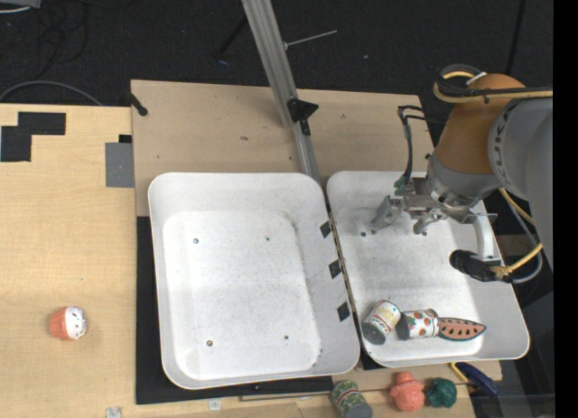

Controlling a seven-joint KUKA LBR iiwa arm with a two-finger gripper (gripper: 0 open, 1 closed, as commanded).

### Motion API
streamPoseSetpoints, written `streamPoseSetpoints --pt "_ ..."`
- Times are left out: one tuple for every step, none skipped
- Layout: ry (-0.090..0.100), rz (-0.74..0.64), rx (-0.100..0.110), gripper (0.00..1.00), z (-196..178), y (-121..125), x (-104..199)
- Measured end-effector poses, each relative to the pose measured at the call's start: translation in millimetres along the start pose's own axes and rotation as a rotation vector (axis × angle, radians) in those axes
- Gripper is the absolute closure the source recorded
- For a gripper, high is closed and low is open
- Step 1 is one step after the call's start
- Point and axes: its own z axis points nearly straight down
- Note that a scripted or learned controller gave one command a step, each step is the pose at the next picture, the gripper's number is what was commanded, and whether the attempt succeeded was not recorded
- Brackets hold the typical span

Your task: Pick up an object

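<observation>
The grey arm [506,150] with its orange band reaches in from the right and hangs over the upper part of the right bin [397,267], its gripper [404,214] pointing down toward the white floor; two metal pieces spread out to the left and right below the wrist, but whether the jaws stand open or closed cannot be told from this angle, and nothing shows between them. The things to pick lie well apart from the gripper, along the near edge of the same bin: a small can [382,320] with a yellow and white label lying on its side, just beside it a short patterned tube [419,324] in white with red and green marks, and touching that a flat watermelon slice toy [461,328], red with dark seeds. The left bin [172,227] sits side by side with the right one, joined by black clips along the shared edge. On the wooden surface [54,227] far to the left rests a small orange and white ball [68,323]. In front of the right bin, on the bench edge, lie a dark green can [347,397], a pink lumpy toy [407,392] and a green lumpy toy [441,393]
</observation>
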Motion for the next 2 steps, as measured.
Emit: streamPoseSetpoints --pt "0.0 0.003 -0.004 1.0 -12.7 0.7 -1.3" --pt "-0.001 0.004 -0.009 1.0 -55.3 -2.0 -1.1"
